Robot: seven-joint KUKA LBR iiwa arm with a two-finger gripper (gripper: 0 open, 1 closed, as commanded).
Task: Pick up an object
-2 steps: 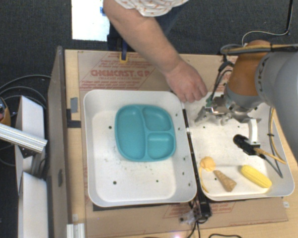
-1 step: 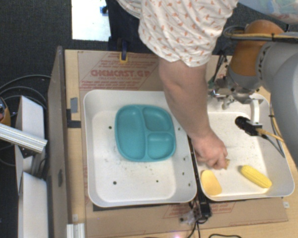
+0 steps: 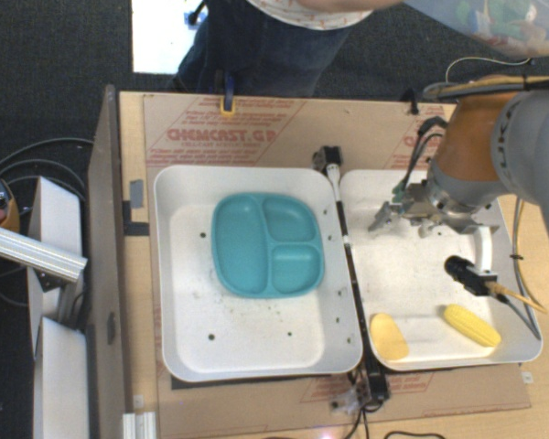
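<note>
A yellow corn cob (image 3: 471, 326) lay at five o'clock in the right bin (image 3: 403, 277), with a pale yellow wedge (image 3: 389, 337) at seven. The gripper (image 3: 382, 218) hung at eleven o'clock, well apart from both. Whether it was spread or closed could not be told. Nothing looked lifted, so the pickup seemed yet to be done.

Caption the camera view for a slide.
Tool over right bin, apart from corn cob and yellow piece; teal divided plate in left bin.
</note>
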